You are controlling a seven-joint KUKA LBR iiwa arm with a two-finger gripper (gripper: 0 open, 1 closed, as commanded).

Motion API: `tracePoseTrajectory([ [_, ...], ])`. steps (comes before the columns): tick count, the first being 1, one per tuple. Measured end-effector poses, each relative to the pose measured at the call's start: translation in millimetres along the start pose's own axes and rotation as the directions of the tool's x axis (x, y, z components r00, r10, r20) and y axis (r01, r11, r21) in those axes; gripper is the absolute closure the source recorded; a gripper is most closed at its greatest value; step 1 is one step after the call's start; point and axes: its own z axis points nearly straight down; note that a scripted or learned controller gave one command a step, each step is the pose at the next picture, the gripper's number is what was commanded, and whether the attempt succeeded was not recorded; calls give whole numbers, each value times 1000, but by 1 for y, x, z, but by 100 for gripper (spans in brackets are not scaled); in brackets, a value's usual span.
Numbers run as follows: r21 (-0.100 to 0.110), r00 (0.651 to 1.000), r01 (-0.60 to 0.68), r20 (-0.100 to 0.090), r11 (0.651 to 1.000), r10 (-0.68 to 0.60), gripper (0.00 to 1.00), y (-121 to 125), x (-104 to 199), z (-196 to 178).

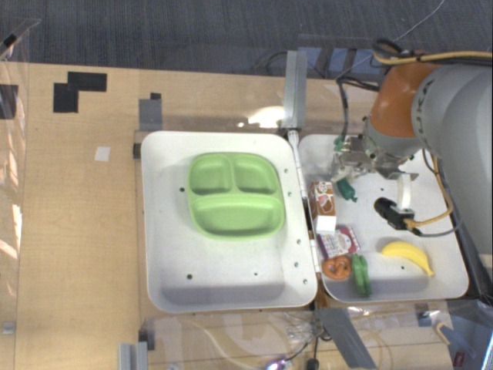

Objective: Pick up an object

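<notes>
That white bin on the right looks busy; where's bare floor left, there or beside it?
In the right bin, bare floor lies between the banana and the snack packets, and near the top wall. The left bin is bare all round the green tray. It is crowded along the right bin's left wall and under the gripper.

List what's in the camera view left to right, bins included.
Left bin → green divided plate → right bin wall → snack carton → pretzel → green pickle-like toy → banana. The hand hangs over the right bin's far side.
</notes>
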Motion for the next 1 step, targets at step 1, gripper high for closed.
tracePoseTrajectory([
  [1,17,994,111,0,994,-111,100,-31,23,-84],
])
